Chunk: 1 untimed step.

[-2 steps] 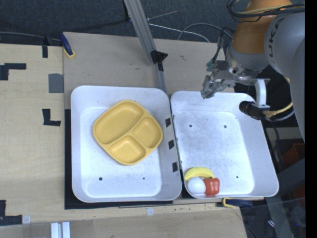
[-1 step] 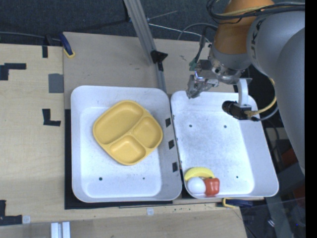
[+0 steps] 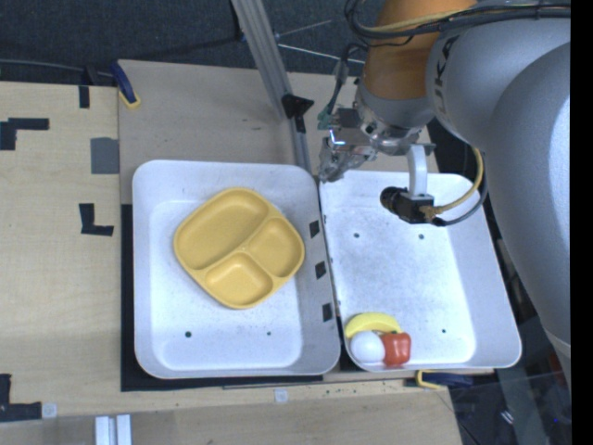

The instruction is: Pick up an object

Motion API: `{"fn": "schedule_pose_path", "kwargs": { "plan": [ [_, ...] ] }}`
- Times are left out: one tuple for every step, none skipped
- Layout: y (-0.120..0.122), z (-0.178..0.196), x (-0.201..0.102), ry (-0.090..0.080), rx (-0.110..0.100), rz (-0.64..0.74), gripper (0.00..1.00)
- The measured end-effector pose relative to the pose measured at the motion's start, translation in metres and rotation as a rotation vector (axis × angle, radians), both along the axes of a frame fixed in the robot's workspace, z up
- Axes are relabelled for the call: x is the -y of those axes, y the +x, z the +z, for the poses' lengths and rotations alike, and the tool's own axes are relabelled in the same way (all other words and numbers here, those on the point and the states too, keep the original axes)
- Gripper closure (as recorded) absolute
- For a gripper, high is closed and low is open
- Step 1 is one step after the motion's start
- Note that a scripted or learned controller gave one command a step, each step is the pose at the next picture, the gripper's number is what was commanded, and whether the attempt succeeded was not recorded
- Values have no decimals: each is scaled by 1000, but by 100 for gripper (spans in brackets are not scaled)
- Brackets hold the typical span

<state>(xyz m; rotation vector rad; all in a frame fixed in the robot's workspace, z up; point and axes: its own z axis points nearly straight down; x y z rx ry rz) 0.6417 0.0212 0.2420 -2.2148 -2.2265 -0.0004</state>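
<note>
over far left corner of right bin (image 3: 463, 248): gripper (image 3: 335, 163), grip state indeterminate. near-left corner of same bin: white ball (image 3: 367, 347), red object (image 3: 397, 348), yellow piece (image 3: 371, 323), touching. left bin (image 3: 157, 248): yellow divided plate (image 3: 238, 247).

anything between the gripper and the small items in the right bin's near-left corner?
No: in the camera view only bare white floor of the right bin separates the gripper from the small items.

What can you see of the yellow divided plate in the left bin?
The yellow plate looks like smooth moulded plastic, a rounded square with three compartments: one large, two smaller. It lies flat and right side up, turned at an angle to the walls of the left bin, roughly in the bin's middle. Its compartments hold nothing. Only the bin floor touches it.
</note>
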Motion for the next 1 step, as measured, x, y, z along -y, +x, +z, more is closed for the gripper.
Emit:
{"fn": "schedule_pose_path", "kwargs": {
  "plan": [
    [-1, -10, -47, -1, -2, -2, 100]
  ]
}}
